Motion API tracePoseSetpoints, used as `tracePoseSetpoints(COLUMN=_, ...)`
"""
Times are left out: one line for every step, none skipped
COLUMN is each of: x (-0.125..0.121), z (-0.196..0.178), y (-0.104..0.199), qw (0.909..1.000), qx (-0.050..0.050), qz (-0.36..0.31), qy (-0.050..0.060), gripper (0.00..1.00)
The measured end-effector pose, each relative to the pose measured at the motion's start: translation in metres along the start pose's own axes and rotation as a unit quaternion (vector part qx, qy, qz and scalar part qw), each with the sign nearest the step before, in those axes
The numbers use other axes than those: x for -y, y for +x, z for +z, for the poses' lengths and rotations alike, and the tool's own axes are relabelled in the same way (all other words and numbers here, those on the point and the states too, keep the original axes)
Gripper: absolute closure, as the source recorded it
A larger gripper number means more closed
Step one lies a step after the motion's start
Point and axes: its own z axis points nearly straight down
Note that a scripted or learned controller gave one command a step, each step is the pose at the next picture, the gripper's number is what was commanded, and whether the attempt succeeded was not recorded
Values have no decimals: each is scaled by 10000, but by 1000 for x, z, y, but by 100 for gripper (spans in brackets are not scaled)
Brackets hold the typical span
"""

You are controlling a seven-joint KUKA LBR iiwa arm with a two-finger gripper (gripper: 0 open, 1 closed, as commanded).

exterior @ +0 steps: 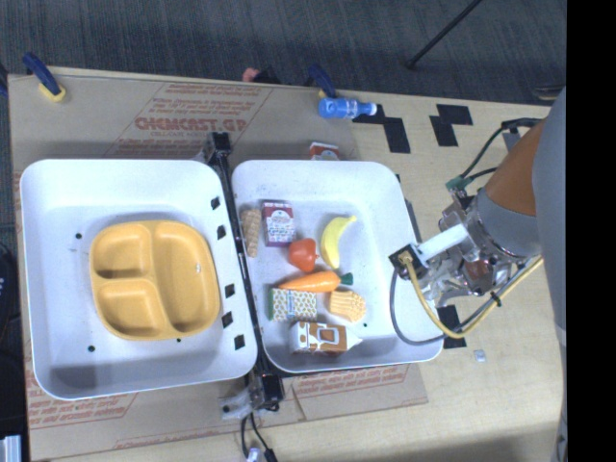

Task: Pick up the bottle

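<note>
We see our arm [539, 176] reaching in from the right, its orange band [515, 176] above the wrist, the tool [452, 277] hanging low amid looping cables.

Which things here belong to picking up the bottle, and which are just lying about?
Belong to the job:
bottle, lying on the bench beyond the bins
gripper, right of the right bin

Lying about:
yellow tray
banana
carrot
tomato
red carton
</note>
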Motion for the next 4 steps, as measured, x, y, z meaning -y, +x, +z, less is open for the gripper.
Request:
tracePoseSetpoints(x=0, z=1, y=0, qw=10000, qx=1, qz=0, qy=2, gripper=100)
tracePoseSetpoints(x=0, z=3, y=0, qw=10000, qx=6, qz=0, qy=6, gripper=100)
tracePoseSetpoints(x=0, z=5, y=0, qw=10000, qx=6, qz=-4, qy=14, gripper=100)
tracePoseSetpoints(x=0, z=4, y=0, qw=10000, qx=2, qz=8, qy=6, gripper=100)
